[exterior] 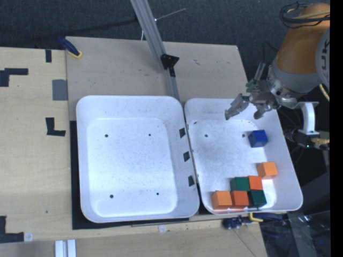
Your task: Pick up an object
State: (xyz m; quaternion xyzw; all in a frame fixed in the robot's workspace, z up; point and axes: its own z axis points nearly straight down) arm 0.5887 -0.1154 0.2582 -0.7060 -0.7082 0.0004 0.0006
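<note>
You see the arm (pixel 303 52) as a rounded, bulky body: a broad orange band on top, smooth and slightly glossy, and a grey shell below it. Dark letters mark the grey casing at the far right, cut off by the edge. Thin black cables loop over the top of the orange part, and another runs down the side. Below the grey shell you find the gripper (pixel 247 107), a cluster of dull grey metal parts with small brackets and two slim, pointed fingers (pixel 235 109).
</note>
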